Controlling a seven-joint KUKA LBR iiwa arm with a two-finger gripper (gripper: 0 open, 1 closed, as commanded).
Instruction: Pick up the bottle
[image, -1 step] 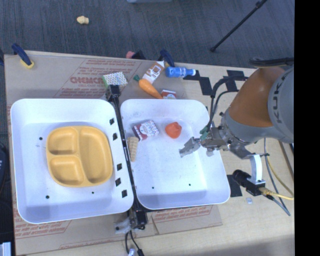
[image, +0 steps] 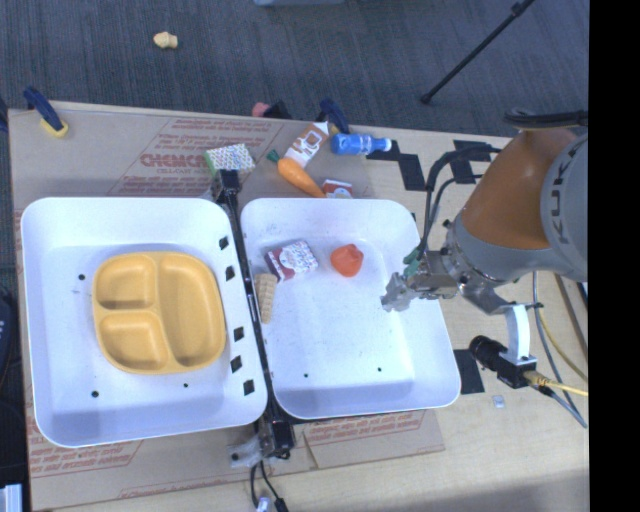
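We look first at where the bottle (image: 357, 145) lies, because the next move depends on it. It is the small blue bottle with a white cap, and it rests on the tabletop (image: 520, 440) outside both bins, just behind the far rim of the right bin (image: 345, 375). It lies on its side. Its long axis runs almost left to right in the camera view, roughly parallel to that far rim, with the cap end pointing to the right.

The pincer (image: 398, 295) hangs over the right edge of the right bin, near the right wall. From the pincer, the bottle is toward the far side of the tabletop and a little to the left, well apart from it, with the bin's far rim between them. We cannot tell whether the pincer is open or closed, since it is small and partly blurred here, and we see nothing held in it.

We judge that the arm (image: 520, 205) must travel away from the bin, over its far rim, and that the pincer should turn so that it closes across the short width of the bottle, not along its length. Close beside the bottle lie a carrot-like orange thing (image: 298, 176) and a white and orange packet (image: 306, 143), so the approach from the left side looks crowded; the cap end looks more free.
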